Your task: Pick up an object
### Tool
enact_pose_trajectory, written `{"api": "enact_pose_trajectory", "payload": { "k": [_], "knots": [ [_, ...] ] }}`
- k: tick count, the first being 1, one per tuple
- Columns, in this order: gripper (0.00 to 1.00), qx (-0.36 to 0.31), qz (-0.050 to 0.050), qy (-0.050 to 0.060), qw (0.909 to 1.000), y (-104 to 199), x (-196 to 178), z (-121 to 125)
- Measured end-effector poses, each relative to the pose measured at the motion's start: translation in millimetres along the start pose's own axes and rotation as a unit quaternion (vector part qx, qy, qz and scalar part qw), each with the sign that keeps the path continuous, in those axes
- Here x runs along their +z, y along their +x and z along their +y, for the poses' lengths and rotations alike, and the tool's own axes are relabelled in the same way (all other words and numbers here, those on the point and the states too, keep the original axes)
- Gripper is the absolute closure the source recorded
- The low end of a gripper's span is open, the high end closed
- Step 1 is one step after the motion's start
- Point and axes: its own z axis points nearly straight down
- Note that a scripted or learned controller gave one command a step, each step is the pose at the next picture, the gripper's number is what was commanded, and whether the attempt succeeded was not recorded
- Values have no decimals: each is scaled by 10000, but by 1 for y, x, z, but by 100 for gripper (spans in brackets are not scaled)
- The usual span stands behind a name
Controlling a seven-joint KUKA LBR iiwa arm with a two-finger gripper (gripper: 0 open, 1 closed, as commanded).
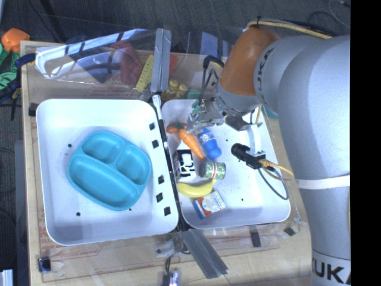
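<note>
The right bin holds an orange carrot, a blue bottle, a small can, a yellow banana, a red and white packet and a black and white card. My gripper hangs over the far left part of this bin, just above the carrot's top end and the bottle. The wrist hides what lies directly under it. I see nothing lifted off the bin floor.
The left bin holds a blue divided plate. A ridge with black clips separates the two bins. Clear plastic sheeting and coloured clutter lie behind the bins. The grey arm covers the right side.
</note>
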Motion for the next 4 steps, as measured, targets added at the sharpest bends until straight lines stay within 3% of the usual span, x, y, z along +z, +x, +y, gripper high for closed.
{"api": "enact_pose_trajectory", "payload": {
  "k": [1, 2, 3, 4],
  "knots": [
    [0, -3, -2, 1, 10000, 0, 0, 0],
    [0, -617, -19, -57, 9981, -37, 46, 31],
    [100, -645, -18, -52, 9979, -36, 36, 32],
    [100, 393, 16, -1, 9992, 16, -55, 33]
  ]
}}
